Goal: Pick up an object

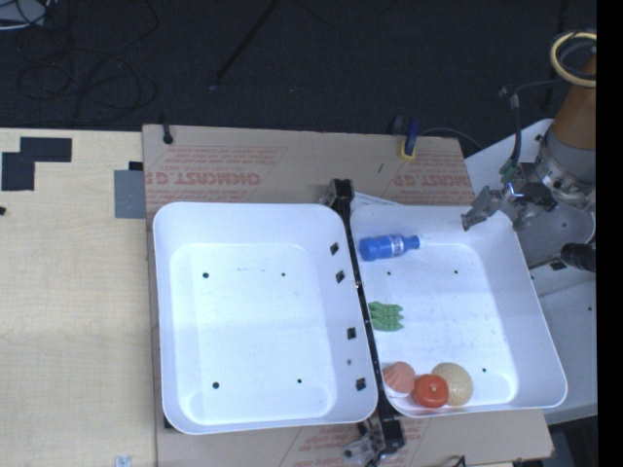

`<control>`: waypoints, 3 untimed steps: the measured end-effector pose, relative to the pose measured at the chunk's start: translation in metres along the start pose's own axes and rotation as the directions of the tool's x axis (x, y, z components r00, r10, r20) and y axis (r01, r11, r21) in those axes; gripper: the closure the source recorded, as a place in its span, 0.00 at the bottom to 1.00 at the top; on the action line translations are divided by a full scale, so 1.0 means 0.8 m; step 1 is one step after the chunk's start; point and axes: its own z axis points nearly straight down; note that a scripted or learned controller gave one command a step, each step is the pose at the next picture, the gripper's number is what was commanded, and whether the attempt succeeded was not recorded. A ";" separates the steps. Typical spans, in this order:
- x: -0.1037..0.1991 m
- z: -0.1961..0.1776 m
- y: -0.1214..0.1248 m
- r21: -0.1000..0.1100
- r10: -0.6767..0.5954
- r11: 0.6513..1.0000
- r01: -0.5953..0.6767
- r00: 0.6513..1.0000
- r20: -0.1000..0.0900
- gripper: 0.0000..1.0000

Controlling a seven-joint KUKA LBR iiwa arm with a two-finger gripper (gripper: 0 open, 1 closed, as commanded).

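In the right bin (506, 290) lie a blue bottle (388, 246) near the far left corner and a small green object (385, 316) by the left wall. A pinkish round piece (398, 377), a red tomato-like ball (430, 390) and a tan round object (454, 381) cluster at the near edge. My gripper (498, 203) hovers above the bin's far right corner, well right of the bottle, with nothing visible in it.
The left bin (185, 261) sits beside the right one, with a black divider (355, 300) between them. Cardboard (253, 168) lies under both bins. A blue-and-yellow clamp (410, 136) stands at the cardboard's far edge.
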 end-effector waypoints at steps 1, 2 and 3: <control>0.000 -0.013 0.000 -0.001 -0.002 1.000 0.002 1.000 0.000 1.00; 0.101 -0.002 -0.052 0.006 -0.005 1.000 0.005 1.000 -0.005 1.00; 0.196 -0.065 -0.128 0.003 -0.006 1.000 0.006 1.000 -0.004 1.00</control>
